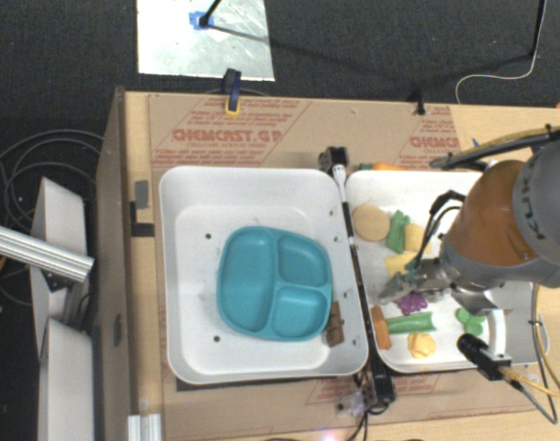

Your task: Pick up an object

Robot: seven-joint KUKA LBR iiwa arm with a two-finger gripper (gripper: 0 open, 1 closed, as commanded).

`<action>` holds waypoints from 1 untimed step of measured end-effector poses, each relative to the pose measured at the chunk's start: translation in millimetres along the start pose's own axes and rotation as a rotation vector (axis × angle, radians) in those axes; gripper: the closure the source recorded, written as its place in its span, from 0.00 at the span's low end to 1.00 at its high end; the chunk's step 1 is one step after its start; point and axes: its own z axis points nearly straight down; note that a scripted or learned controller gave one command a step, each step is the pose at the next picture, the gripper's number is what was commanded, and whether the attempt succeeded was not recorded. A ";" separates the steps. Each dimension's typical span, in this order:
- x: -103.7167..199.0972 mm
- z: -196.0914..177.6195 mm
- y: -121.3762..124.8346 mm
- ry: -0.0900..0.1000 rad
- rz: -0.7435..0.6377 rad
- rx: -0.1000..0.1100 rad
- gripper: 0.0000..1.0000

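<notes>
My gripper (410, 281) hangs low over the middle of the right bin (390, 184), below the grey arm with its orange band (487, 223). Right under it lies a purple bunch of grapes (411, 301), with a yellow piece (399, 263) just above. Around them are a tan round piece (372, 220), a green piece (397, 229), a yellow piece (414, 237), a long green piece (409, 322), an orange carrot (380, 328), a small yellow piece (421, 344) and a small green piece (470, 322). No object is seen between the fingers.
The left bin (193, 209) holds a teal divided plate (274, 282) and a small brown item (335, 324) at its right wall. An orange item (386, 166) lies at the right bin's far rim. Cables run over the arm.
</notes>
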 end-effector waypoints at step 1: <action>2.6 -0.1 -17.9 -0.002 0.001 -0.001 0.00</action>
